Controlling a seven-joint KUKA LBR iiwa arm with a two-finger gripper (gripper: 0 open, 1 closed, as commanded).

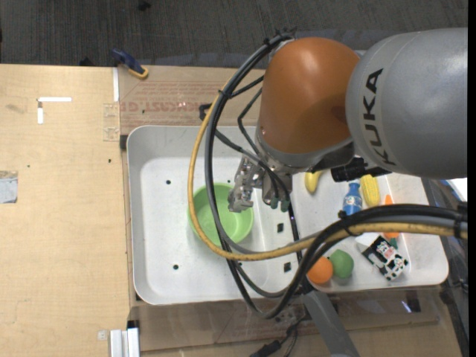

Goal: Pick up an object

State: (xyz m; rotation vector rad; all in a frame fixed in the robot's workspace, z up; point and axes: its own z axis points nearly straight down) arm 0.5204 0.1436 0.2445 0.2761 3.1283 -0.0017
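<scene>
A light green bowl (217, 216) sits in the left white bin (160, 222), toward its right side. My gripper (253, 190) hangs from the big orange and grey wrist just above the bowl's right rim and hides part of that rim. The arm's bulk covers the gripper from above. Nothing can be seen held in it.
The right bin (428, 270) holds a yellow banana (313, 181), a blue bottle (352, 198), an orange-yellow item (370, 190), an orange ball (320, 271), a green ball (342, 263) and a black-and-white box (387, 257). Yellow and black cables (245, 255) loop over both bins. Wooden board lies at the left.
</scene>
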